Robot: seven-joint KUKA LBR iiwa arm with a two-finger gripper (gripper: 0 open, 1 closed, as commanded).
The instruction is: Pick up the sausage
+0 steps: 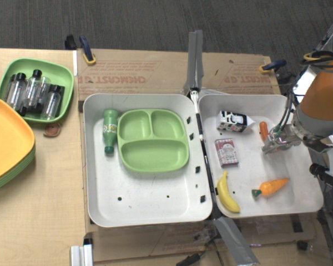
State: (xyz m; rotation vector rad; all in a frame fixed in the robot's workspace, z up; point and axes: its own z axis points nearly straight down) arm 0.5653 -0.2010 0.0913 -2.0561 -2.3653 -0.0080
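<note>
Main risk was a miss or a glancing contact: the sausage (pixel 263 130) was small, slim and round, lying on the smooth floor of the right bin (pixel 299 206) near its 2 o'clock area, so a slightly off-centre close would likely roll or squirt it out rather than trap it. It also lay roughly along the 12–6 line, so a jaw axis not square to it would only catch the ends. Second risk: the gripper (pixel 276 139) sat just beside the sausage at its 4 o'clock, not over it, so a straight descent from there would probably have hit bare bin floor. The bin's right wall was close to the wrist, leaving little room to re-aim. Neighbours were well apart: carrot (pixel 271 187) at 6 o'clock, pink card packet (pixel 226 151) and black-and-white carton (pixel 233 121) toward 9–10 o'clock, banana (pixel 227 194) at 7 o'clock; collision with those looked unlikely. Arm came in from 3 o'clock, orange band above the wrist, tool pointed down and low over the bin. Couldn't tell the gripper's state; too small and cluttered. Nothing was visibly held; sausage was on the floor.
</note>
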